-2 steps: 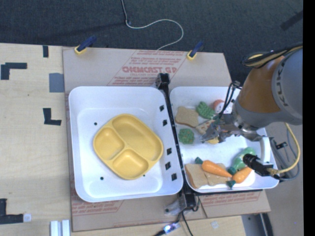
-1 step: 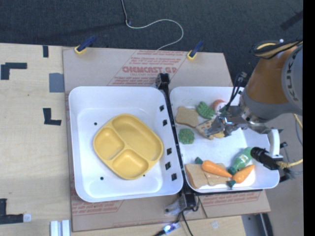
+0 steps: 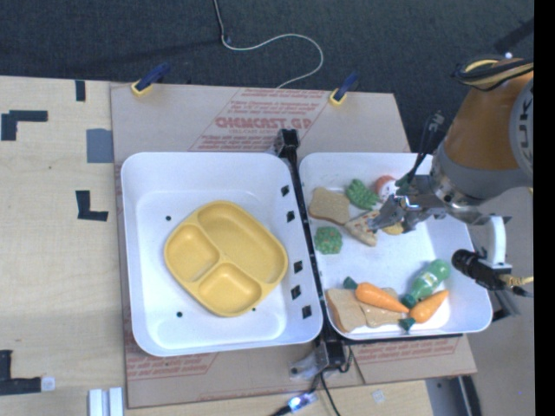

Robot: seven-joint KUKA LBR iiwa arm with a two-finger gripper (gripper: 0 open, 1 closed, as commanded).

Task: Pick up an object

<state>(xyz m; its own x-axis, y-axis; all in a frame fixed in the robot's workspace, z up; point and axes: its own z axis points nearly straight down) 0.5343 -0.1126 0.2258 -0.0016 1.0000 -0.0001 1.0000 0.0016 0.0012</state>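
Dark carpet lies behind your bench, where 2 white bins sit side by side: the left bin (image 3: 139, 232) has a yellow tray (image 3: 225, 256), the right bin (image 3: 473, 319) the toy food. Your gripper (image 3: 392, 215) is down among the food by a tan piece (image 3: 364, 229), so this looks like the grasp step. Whether it is open or closed you cannot tell here; next, confirm something is pinched before you lift.

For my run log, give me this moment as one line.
arm: over right bin | gripper: low among toy food by bread slice | grasp: unconfirmed | left bin: yellow tray | carrots at front
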